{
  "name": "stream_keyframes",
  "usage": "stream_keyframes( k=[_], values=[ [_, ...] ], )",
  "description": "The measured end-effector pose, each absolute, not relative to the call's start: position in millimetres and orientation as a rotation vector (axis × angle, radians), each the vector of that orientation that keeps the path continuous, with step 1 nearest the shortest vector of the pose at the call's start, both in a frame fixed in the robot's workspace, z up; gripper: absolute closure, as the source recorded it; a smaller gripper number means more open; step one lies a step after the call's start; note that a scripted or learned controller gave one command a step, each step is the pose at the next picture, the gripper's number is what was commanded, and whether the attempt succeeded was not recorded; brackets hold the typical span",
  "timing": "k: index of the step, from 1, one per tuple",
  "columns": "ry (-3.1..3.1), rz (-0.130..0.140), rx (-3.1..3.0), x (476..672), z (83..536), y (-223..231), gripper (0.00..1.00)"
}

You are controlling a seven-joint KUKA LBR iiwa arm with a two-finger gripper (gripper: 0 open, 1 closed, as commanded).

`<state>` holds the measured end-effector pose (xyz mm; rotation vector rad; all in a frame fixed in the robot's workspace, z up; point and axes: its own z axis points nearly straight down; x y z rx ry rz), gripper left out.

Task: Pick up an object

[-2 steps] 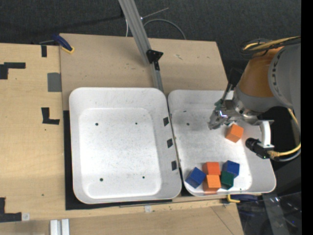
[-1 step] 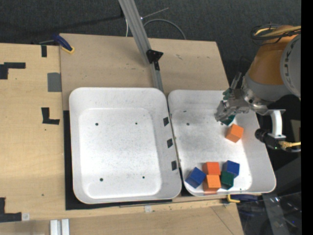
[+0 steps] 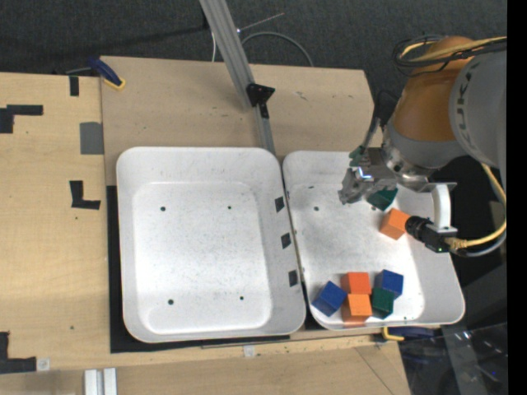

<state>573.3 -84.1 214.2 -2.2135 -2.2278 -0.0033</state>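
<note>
My gripper (image 3: 359,188) hangs over the upper part of the right bin (image 3: 329,220), reaching in from the right. A dark green block (image 3: 383,197) shows just to its right, partly hidden by the gripper body; I cannot tell whether it is held or lying in the bin. An orange block (image 3: 394,223) lies a little further right and nearer the front. Along the bin's front edge sits a cluster: a blue block (image 3: 329,297), two orange blocks (image 3: 357,282) (image 3: 358,305), a second blue block (image 3: 392,282) and a green block (image 3: 381,302).
The left bin (image 3: 198,237) lies beside the right one, sharing a raised rim. A slanted metal pole (image 3: 235,48) comes down to the bins' back edge. Yellow cable (image 3: 478,241) loops off the arm at the right.
</note>
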Motion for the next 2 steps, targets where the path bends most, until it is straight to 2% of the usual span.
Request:
stream_keyframes(
  k=[2],
  values=[
    [-2.226, 0.001, -2.212, 549.5, 230, 21, 1.0]
  ],
)
